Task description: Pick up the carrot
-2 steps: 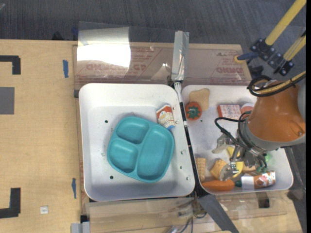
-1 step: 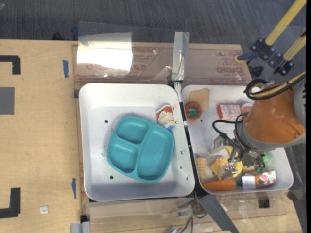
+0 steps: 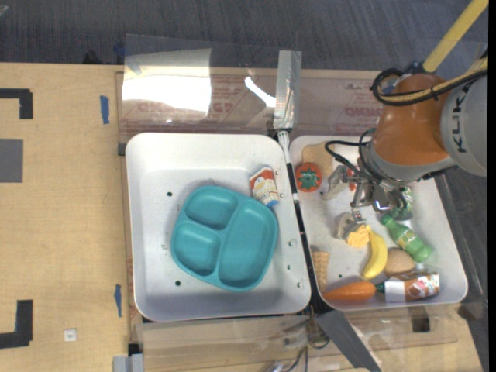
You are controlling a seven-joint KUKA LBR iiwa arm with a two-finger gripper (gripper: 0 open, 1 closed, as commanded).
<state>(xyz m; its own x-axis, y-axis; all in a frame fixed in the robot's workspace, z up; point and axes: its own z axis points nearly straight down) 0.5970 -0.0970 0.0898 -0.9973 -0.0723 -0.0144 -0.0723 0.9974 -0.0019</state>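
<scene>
Carrot (image 3: 349,291): orange, tapered, lying flat along the near edge of the right bin (image 3: 453,231), toward its near-left corner.
Neighbours: a small bottle (image 3: 411,287) just beside its right end; a banana (image 3: 376,256) just behind; a green bottle (image 3: 408,239) farther right.
Left bin (image 3: 147,208): holds a teal divided plate (image 3: 225,237).
Gripper (image 3: 358,217): over the right bin's middle, well apart from the carrot; finger state cannot be told.

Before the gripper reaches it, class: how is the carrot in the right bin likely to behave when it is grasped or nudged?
The carrot looks smooth and rounded, so it may roll or slip between fingers. It seems a stiff toy, probably light. It lies along the right bin's front wall beside a small bottle, which could crowd a grasp.
</scene>
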